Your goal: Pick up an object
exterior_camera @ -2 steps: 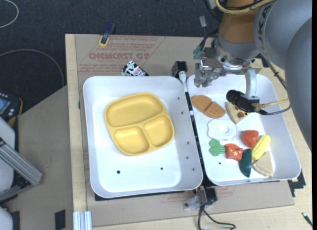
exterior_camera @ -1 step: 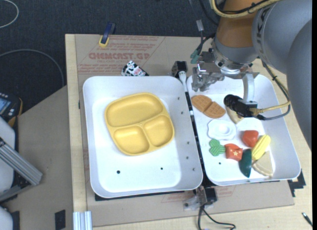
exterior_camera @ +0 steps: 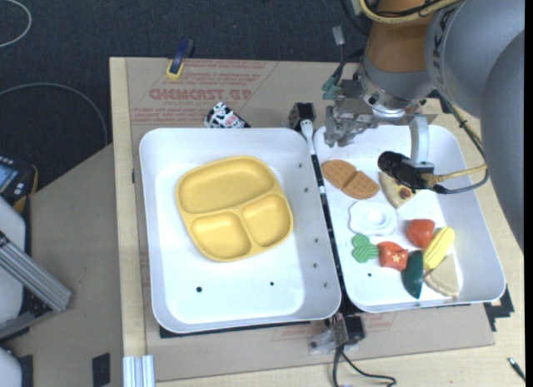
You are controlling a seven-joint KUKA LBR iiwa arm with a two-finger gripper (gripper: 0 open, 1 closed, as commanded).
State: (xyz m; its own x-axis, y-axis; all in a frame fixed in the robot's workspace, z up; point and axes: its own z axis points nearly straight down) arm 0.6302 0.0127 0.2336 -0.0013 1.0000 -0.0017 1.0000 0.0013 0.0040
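- The flat brown bread-slice toy (exterior_camera: 351, 178) lies in the far-left part of the right white bin (exterior_camera: 481, 235), the closest piece to the tool.
- The two-finger gripper (exterior_camera: 340, 132) hangs just beyond it, at about twelve o'clock from the slice, apart from it and holding nothing; whether it is spread or closed I cannot tell.
- Judged step: approach, before any grasp.
- Next move calls for shifting toward six o'clock, then descending over the slice.
- The yellow three-compartment plastic plate (exterior_camera: 234, 208) sits at nine o'clock, in the left white bin (exterior_camera: 166, 277).
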